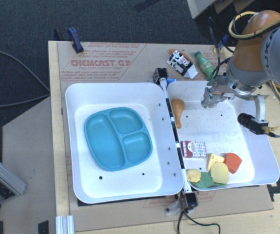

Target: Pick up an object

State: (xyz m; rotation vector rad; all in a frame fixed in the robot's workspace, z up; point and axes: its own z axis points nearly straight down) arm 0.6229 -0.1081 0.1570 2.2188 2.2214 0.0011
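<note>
Yellow toy food (219, 172) lies in right bin (256, 177); gripper (211, 99) hangs above.

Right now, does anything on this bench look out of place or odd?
Two items lie outside the bins: a black-and-white cow-patterned toy and a green bottle, both on the bare board behind the right bin. Inside it, toy foods crowd the near corner. The blue divided plate sits askew in the left bin.
</note>
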